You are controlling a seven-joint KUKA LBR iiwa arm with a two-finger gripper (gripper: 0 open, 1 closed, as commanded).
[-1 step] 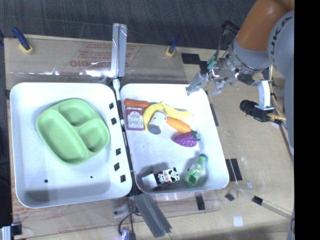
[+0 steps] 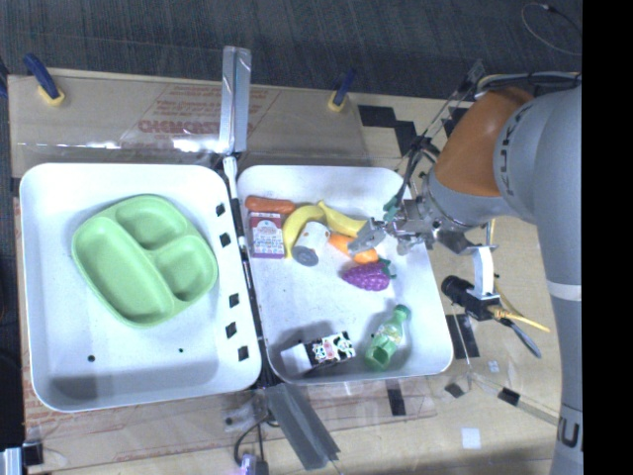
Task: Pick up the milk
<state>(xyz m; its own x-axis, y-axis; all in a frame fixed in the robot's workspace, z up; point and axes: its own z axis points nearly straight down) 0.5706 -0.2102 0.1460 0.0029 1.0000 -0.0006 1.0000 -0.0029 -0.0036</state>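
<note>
The milk is a small carton with black and white cow patches, lying on its side near the front edge of the right bin. My gripper hangs over the back right part of that bin, just above an orange carrot and the end of a banana. It is well behind and to the right of the milk, and nothing shows held in it.
In the right bin there are also a red carton, a white cup, purple grapes and a green bottle just right of the milk. The left bin holds a green divided plate.
</note>
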